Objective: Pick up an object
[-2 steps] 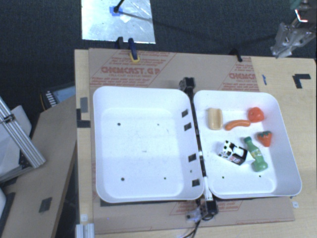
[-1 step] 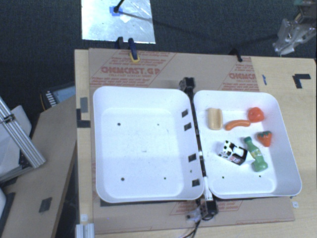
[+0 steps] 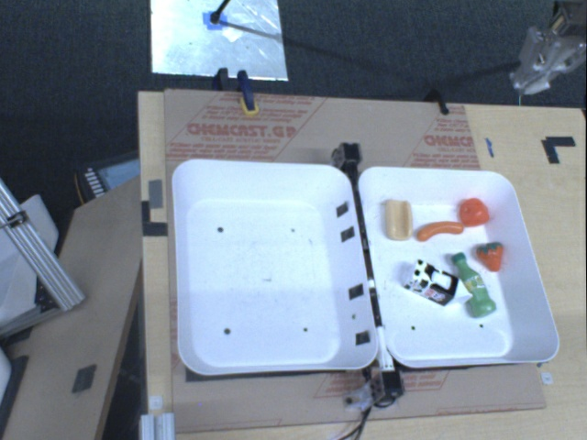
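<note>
The right bin [image 3: 527, 246] holds several small toys: a tan bread piece [image 3: 396, 219], an orange sausage [image 3: 439, 230], a red-orange tomato-like piece [image 3: 473, 212], a small orange and green piece [image 3: 490, 256], a green bottle [image 3: 474, 287], and a black and white object [image 3: 431, 282]. My gripper [image 3: 543, 58] hangs at the top right corner, well above and behind the right bin, away from all the toys. Nothing shows between its fingers.
The left bin [image 3: 261, 269] lies beside the right one on a cardboard sheet [image 3: 303, 126]. A shiny metal plate [image 3: 218, 24] lies on the dark floor behind. A metal frame part [image 3: 32, 255] stands at the left edge.
</note>
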Tool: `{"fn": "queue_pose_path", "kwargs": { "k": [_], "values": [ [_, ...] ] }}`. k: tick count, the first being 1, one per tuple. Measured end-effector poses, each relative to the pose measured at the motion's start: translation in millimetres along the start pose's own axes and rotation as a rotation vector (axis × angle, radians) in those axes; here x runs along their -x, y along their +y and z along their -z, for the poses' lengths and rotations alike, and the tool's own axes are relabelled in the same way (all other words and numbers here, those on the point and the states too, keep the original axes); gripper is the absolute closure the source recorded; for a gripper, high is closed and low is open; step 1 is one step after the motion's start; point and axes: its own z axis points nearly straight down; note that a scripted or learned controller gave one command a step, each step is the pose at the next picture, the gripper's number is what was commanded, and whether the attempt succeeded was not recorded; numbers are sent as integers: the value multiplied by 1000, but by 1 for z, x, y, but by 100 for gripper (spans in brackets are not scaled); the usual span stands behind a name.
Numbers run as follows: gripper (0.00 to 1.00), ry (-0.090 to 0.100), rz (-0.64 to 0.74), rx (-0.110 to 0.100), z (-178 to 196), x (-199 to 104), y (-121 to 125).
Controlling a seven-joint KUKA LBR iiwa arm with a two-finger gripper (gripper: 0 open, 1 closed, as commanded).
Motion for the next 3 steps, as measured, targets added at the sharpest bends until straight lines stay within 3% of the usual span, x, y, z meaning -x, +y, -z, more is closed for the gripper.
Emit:
{"fn": "queue_pose_path", "kwargs": {
  "k": [3],
  "values": [
    [100, -2, 13, 10, 34, 0, 1]
  ]
}}
